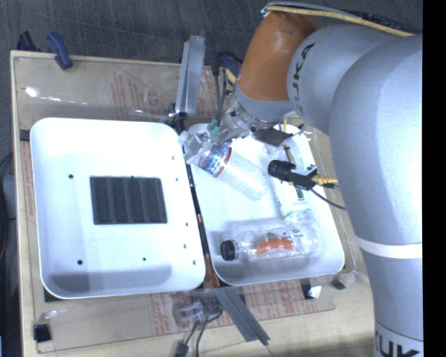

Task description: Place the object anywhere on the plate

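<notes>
Here the arm point(334, 88) leans in from the right of the frame with its gripper point(221, 129) down at the upper left corner of the right bin point(327, 262), right at the top end of a clear bottle point(234, 168) that lies slanted there. Whether the gripper is open or closed on that bottle I cannot tell, since the wrist hides it. A second clear bottle point(271, 245) with a black cap and something orange inside lies along the lower edge of the same bin. The left bin point(59, 147) holds a dark ribbed plate point(128, 199) near its middle. This looks like the picking step. Next, the bottle would need a firm hold, a lift over the divide, and a release above the plate.
</notes>
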### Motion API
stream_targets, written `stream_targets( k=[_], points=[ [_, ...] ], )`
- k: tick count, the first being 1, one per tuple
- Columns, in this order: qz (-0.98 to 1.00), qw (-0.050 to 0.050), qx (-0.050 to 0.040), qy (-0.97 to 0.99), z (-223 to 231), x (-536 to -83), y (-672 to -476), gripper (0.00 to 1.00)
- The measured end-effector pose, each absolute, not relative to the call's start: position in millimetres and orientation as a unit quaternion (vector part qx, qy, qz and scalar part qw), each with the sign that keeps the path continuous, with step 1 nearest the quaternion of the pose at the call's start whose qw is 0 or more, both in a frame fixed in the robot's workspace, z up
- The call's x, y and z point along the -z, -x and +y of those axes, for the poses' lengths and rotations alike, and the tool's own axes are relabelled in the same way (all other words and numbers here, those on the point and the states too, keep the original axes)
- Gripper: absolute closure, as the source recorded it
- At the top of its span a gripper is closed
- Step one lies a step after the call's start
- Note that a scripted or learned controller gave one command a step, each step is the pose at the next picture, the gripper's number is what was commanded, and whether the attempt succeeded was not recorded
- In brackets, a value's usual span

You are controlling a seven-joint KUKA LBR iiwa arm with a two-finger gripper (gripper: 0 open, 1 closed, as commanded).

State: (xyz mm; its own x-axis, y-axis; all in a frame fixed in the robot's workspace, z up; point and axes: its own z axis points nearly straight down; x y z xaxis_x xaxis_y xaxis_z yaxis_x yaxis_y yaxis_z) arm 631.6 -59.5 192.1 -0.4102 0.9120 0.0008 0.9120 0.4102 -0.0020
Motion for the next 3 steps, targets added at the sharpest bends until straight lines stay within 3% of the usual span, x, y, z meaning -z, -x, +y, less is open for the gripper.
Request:
stream_targets(
  k=[1, 2, 3],
  points=[
    [-0.875, 0.001, -0.0006, 0.483, -3, -233, -588.0, 1.00],
    [-0.892, 0.001, -0.0012, 0.453, 66, -199, -549.9, 1.00],
    [-0.857, 0.001, -0.0014, 0.516, 47, -200, -476.0, 1.00]
  ],
)
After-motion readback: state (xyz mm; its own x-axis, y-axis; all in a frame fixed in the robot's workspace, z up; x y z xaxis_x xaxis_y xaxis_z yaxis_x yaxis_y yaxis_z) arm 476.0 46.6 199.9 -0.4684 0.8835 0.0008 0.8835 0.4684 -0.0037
